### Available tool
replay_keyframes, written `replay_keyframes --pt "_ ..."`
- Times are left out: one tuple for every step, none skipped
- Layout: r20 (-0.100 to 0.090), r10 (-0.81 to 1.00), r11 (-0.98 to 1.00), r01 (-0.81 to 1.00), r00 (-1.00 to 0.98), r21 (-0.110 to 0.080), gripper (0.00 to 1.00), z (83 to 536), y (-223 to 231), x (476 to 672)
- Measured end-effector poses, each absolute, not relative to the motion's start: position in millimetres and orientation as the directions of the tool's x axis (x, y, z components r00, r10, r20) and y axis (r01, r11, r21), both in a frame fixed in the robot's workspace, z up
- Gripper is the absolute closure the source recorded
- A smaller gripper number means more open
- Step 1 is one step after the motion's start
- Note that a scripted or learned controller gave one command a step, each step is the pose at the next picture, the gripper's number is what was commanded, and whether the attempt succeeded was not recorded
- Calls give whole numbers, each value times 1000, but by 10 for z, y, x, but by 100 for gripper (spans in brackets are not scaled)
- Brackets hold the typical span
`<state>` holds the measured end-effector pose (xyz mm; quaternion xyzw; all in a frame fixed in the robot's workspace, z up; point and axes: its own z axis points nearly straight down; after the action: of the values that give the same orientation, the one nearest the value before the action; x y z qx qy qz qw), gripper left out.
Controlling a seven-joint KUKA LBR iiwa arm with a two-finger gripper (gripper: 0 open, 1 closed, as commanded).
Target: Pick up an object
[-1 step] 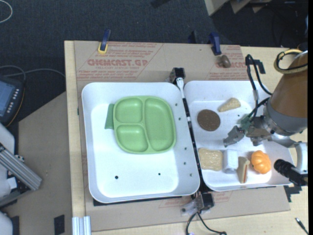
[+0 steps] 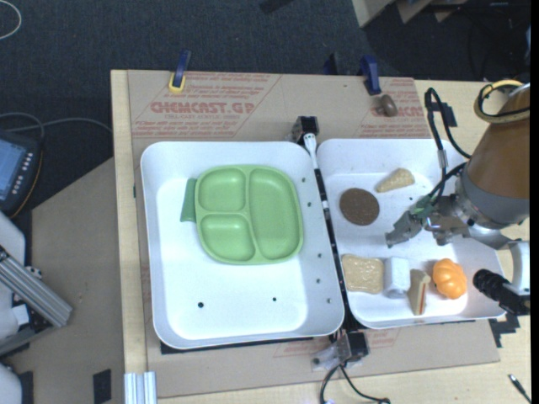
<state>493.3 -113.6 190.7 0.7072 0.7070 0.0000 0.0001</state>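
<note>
The tool [image 2: 402, 232], its grip state indiscernible, hovered over the right bin [image 2: 337, 162] among a brown disc [image 2: 360, 206], bread slice [image 2: 363, 273] and orange fruit [image 2: 449, 278]; crowded lower items risked a deflected, missed grasp.

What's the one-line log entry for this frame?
phase: reaching | gripper: over right bin, nothing visibly held | nearest: brown disc | left bin: green divided plate
</note>
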Motion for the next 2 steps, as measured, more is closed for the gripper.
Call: replay_keyframes --pt "3 1000 -1 1000 1 -7 0 1442 -1094 4851" --pt "0 1000 0 1000 0 0 0 923 -1090 4855"
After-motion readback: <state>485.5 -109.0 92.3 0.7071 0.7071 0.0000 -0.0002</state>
